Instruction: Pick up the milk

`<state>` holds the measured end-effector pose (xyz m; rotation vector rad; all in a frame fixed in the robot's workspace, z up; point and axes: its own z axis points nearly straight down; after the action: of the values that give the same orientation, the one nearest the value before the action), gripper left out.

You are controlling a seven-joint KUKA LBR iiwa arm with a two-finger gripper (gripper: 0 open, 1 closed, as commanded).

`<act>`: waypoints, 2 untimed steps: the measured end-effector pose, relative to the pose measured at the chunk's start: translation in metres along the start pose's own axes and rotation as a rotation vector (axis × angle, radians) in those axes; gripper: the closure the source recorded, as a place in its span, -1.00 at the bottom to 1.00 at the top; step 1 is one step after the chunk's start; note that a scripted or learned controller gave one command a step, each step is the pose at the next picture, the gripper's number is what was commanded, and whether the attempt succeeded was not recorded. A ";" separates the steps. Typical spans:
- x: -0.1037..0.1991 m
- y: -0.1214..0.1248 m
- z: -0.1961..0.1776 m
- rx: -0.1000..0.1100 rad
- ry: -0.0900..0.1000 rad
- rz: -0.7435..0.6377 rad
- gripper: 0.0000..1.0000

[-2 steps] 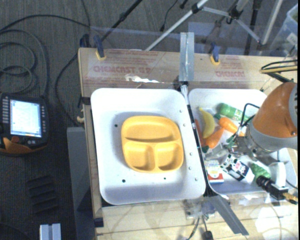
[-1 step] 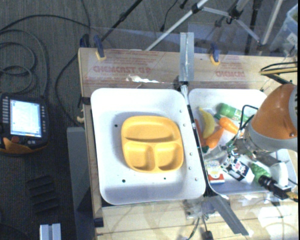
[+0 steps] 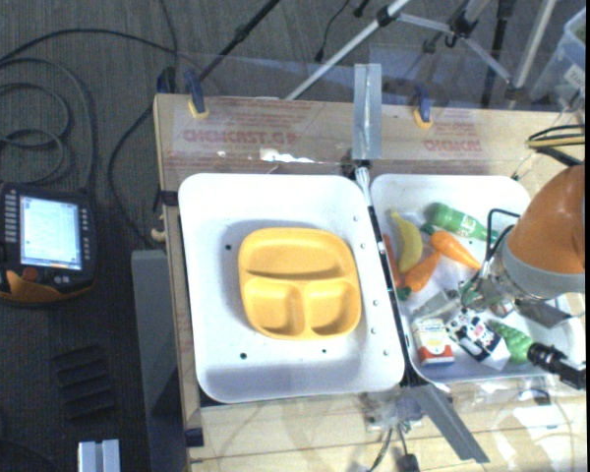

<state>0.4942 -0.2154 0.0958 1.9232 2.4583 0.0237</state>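
The small white milk carton with red-orange print (image 3: 433,340) lies in the right white bin (image 3: 388,200), just left of and below my gripper (image 3: 469,303) (whether my tool is open I cannot tell). The left white bin (image 3: 202,264) holds a yellow divided plastic tray (image 3: 299,281); dark carpet surrounds the wooden bench (image 3: 275,126).

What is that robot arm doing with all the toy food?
The grey and orange arm reaches over the right bin, where toy food lies in a heap: a banana, two carrots, a green bottle and a small milk carton near the front. Its gripper hangs low among these things, a little to the right of the milk. The milk lies in the bin, not picked up. The left bin holds a yellow divided plate.
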 end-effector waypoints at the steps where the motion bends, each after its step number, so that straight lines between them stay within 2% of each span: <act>1: -0.005 -0.001 0.000 0.000 -0.003 -0.075 -1.00; 2: -0.006 -0.001 0.000 -0.001 -0.005 -0.152 -1.00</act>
<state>0.4946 -0.2216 0.0955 1.7282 2.5925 0.0180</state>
